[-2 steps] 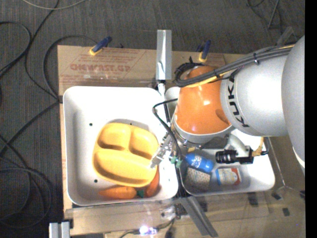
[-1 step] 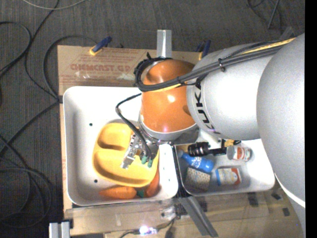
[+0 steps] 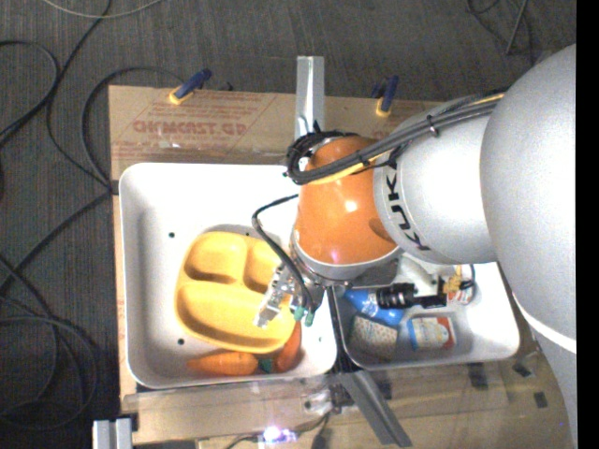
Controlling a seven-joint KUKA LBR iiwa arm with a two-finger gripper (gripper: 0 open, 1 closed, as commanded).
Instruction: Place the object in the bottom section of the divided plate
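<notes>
My gripper (image 3: pixel 281 305) hangs over the right near edge of the yellow plate (image 3: pixel 225 293) in the left bin (image 3: pixel 140 251); its opening I cannot tell. A carrot (image 3: pixel 225 364) lies beside the plate's near rim. Lower straight and slowly, centred over the near section.

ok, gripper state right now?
Gripper: over the yellow divided plate's right edge; cannot be told whether open, closed or holding anything.
</notes>
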